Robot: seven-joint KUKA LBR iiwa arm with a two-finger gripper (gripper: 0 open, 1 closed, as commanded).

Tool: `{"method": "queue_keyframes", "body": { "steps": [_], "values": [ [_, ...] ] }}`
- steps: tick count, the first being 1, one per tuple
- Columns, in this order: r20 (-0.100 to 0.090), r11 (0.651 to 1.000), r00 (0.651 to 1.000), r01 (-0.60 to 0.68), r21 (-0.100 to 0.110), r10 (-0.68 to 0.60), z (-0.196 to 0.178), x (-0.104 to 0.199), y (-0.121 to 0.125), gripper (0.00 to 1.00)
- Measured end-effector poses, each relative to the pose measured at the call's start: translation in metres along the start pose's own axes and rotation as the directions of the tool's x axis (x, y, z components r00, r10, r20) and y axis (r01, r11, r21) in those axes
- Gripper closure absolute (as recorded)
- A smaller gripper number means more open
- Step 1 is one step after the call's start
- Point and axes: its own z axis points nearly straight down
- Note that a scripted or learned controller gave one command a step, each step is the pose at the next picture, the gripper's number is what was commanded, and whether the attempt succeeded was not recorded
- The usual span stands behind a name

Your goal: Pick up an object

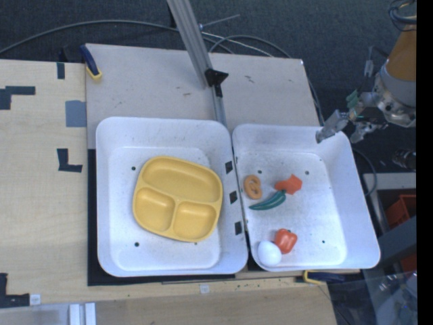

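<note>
Over right shallow white plastic bin [352, 202], top-right corner: two-finger gripper [342, 128] | fingers spread wide, empty, clear of items | candidate orange-red block [289, 184] mid-bin, green pepper [269, 201] touching it

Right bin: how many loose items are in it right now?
5. A tan round piece sits centre-left, an orange-red piece just right of it, a green pepper below both, a red pepper near the front, and a white egg touching it. Nothing looks hidden.
</note>
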Motion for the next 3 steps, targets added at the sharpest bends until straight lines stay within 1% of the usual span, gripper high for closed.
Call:
{"method": "queue_keyframes", "body": {
  "steps": [1, 2, 3],
  "values": [
    [0.000, 1.000, 1.000, 0.000, 0.000, 0.000, 0.000, 0.000, 0.000, 0.00],
    [-0.001, 1.000, 1.000, 0.000, 0.006, 0.000, 0.058, 0.004, 0.008, 0.00],
    [-0.001, 1.000, 1.000, 0.000, 0.006, 0.000, 0.103, 0.010, 0.006, 0.00]
  ]
}}
